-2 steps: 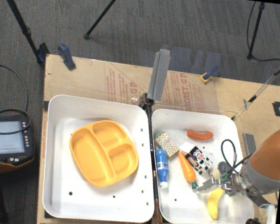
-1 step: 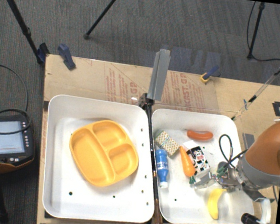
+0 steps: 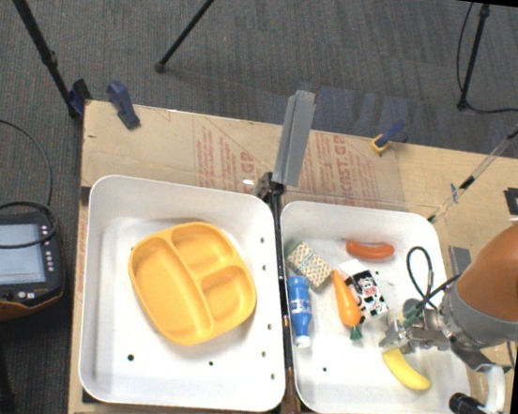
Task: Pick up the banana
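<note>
**Inspector A:** Status of the pick, please.

**Inspector B:** Not completed. The banana [image 3: 406, 370] lies on the floor of the right bin [image 3: 311, 388], in its near right part. The gripper [image 3: 401, 339] hangs directly above the banana's left end, close to it or possibly touching it. The arm [image 3: 495, 284] reaches in from the right, its orange band plainly visible.

**Inspector A:** Is the fruit between the fingers?

**Inspector B:** I cannot confirm that. At this slant the metal tip is a small cluttered shape, and I cannot tell how far apart the fingers stand or whether they have closed on anything. The banana appears to rest flat on the bin floor, so I judge it not yet lifted.

**Inspector A:** What remains, then?

**Inspector B:** In my judgement, securing a grip on the banana and raising it clear of the bin. Both are outstanding.

**Inspector A:** Contents of the bins?

**Inspector B:** Right bin: a sausage [image 3: 370, 249] at the far side; a patterned packet [image 3: 310, 264] to its left; a blue bottle [image 3: 299, 309] with a white cap along the left wall; an orange carrot [image 3: 346, 301] near the middle; a black-and-white carton [image 3: 367, 292] just beside the carrot. A black cable loop sits near the gripper. Left bin [image 3: 97, 360]: one yellow divided plate [image 3: 192, 281], set at an angle, with nothing visible in its compartments.

**Inspector A:** Any obstruction?

**Inspector B:** The carrot and carton lie near the gripper's left, but apart from the banana.
</note>
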Controlling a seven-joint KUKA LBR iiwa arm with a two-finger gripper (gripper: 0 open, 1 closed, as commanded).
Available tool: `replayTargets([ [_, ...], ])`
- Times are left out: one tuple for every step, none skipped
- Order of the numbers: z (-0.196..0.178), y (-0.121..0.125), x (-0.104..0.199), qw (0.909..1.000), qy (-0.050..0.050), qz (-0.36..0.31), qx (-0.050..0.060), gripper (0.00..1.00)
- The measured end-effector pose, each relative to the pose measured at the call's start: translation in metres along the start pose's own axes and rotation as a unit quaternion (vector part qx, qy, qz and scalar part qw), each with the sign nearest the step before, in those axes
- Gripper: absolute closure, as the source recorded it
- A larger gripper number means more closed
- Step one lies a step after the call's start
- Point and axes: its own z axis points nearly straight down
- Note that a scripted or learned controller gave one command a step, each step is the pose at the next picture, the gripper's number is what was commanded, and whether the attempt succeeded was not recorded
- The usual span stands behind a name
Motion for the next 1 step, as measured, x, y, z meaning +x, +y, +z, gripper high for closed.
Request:
replayTargets([
  [-0.0777,0.0014,0.0451,0.9989,-0.002,-0.046,-0.003,1.00],
])
